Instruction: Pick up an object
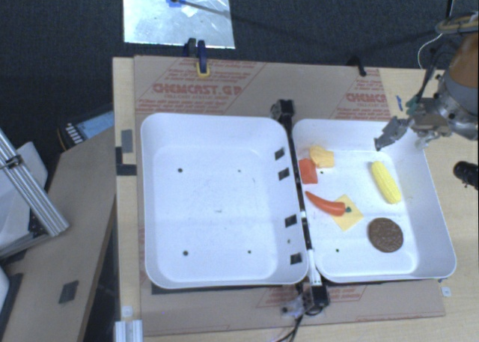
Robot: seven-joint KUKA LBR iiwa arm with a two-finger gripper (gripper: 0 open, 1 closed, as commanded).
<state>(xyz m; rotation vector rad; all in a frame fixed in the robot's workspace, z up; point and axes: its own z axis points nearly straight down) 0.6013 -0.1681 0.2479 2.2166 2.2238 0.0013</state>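
From the overhead camera, the counter (pixel 127 183) carries two shallow white bins side by side, and the arm (pixel 460 78) reaches in at the upper right, its tool (pixel 408 132) poised above the far right corner of the right bin (pixel 430 206). The grey fingers (pixel 389 137) look slightly spread, with nothing between them. All the candidate objects lie in the right bin: a yellow corn cob (pixel 385 182) just below and slightly left of the tool, the nearest item to it; a round brown patty (pixel 385 234) closer to the front edge; a flat yellow cheese slice (pixel 347 215) with a red chili pepper (pixel 325 202) lying across its upper left corner; and, near the divider, a small orange-red block (pixel 307 171) just beside a pale yellow piece (pixel 322 156). The corn and the patty sit apart from the others with bare bin floor around them, while the chili and cheese overlap and the two small pieces sit close together near the bin's left wall. The left bin (pixel 217 198) holds no objects. Beyond the bins, a blue and yellow clamp (pixel 198 55) sits at the counter's far edge, with a shiny metal sheet (pixel 178 4) behind it.
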